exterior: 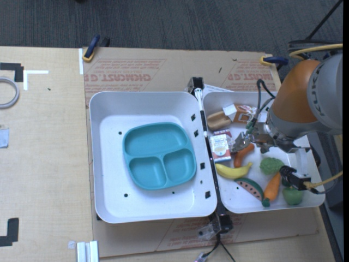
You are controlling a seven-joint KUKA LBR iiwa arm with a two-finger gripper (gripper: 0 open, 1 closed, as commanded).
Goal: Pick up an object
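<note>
While the grey arm with its orange band [297, 100] reaches into the right-hand shallow white bin [313, 201], its two-finger gripper [244, 142] hangs low over the crowded toy food there, directly above a small orange-red sausage-shaped piece [241, 155]. Whether the fingers stand apart or together cannot be told from this angle; nothing is plainly seen between them.

Just beside the sausage lie a yellow plastic banana [233, 171] and a small red-and-white carton [220, 146], with a brown bread-like block [218, 120] further up the bin. A green leafy vegetable [271, 165], an orange carrot with a green tip [271, 188], a watermelon slice [251, 189] and a round green piece [293, 196] fill the near end.

The left-hand white bin [103, 157] holds a teal three-compartment plastic tray [158, 155].

The risk appears to lie in the crowding: the fingers could close on the carton's edge or nudge the banana, and the rounded sausage could roll or slip free as the arm lifts.
</note>
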